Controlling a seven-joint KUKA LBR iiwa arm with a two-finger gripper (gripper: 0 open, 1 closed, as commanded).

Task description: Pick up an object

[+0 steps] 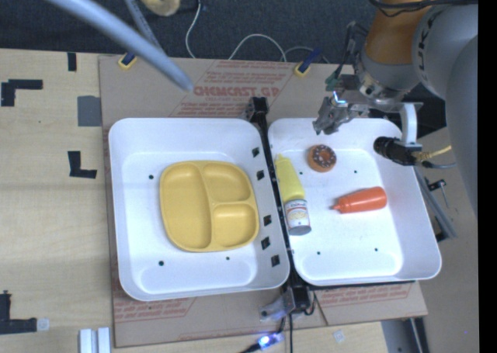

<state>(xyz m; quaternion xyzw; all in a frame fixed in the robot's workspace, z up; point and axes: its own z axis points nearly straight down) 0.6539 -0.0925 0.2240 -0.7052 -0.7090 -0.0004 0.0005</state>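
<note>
In the right bin [404, 262] lie three things: a brown doughnut [321, 157] near the back, an orange carrot [360, 201] to its lower right, and a yellow mustard bottle [290, 192] along the left wall. My gripper [329, 121] hangs over the bin's back edge, just above and behind the doughnut. Nothing shows between its fingers. The left bin [132, 188] holds a yellow divided plate [208, 205].
The grey arm with its orange band [404, 10] fills the upper right. A black divider [268, 188] runs between the two bins. A grey pole [93, 10] crosses the top left, and a white cable [256, 45] loops behind the bins on the cardboard.
</note>
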